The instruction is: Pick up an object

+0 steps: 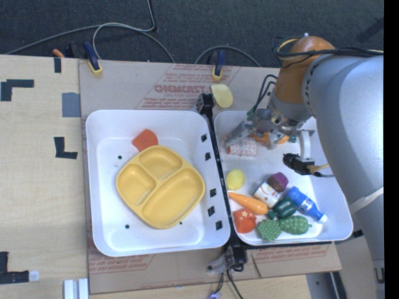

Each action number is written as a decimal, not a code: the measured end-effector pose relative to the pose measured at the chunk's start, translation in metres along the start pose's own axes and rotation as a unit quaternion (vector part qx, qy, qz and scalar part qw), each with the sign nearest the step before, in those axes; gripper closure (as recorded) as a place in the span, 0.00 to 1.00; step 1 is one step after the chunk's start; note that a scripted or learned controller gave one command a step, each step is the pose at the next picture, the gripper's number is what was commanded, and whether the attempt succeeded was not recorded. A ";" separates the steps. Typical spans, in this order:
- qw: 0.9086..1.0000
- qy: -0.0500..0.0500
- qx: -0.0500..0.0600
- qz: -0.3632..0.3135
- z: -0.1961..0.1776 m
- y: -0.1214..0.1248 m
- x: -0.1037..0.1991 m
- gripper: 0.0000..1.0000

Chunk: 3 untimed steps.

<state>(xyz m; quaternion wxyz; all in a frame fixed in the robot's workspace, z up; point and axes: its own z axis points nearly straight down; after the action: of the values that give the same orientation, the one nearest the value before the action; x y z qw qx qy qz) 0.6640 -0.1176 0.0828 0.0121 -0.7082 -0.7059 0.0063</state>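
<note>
My gripper [244,133] hangs low over the far part of the right bin [330,185], just above a small white and pink block [242,148]. Whether it touches the block cannot be made out. Toward the near end of that bin lie a yellow ball [235,179], an orange carrot [248,202], a red piece [244,222], a white and purple item [271,189], a blue bottle [305,204] and green toy vegetables [282,227].
The left bin [100,167] holds a yellow divided plate [161,185] and a small orange piece [144,139]. A pale yellow object [222,95] lies on the cardboard behind the bins. Clamps and cables run along the far edge.
</note>
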 end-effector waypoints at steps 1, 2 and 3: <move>1.000 -0.004 -0.001 0.001 0.000 0.000 0.005 0.00; 1.000 -0.005 -0.002 0.001 0.000 0.000 0.005 0.00; 1.000 -0.004 -0.001 0.001 0.000 0.000 0.005 0.00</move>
<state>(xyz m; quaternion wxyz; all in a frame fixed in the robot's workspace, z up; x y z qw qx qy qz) 0.6637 -0.1129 0.0826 0.0082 -0.7089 -0.7052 0.0082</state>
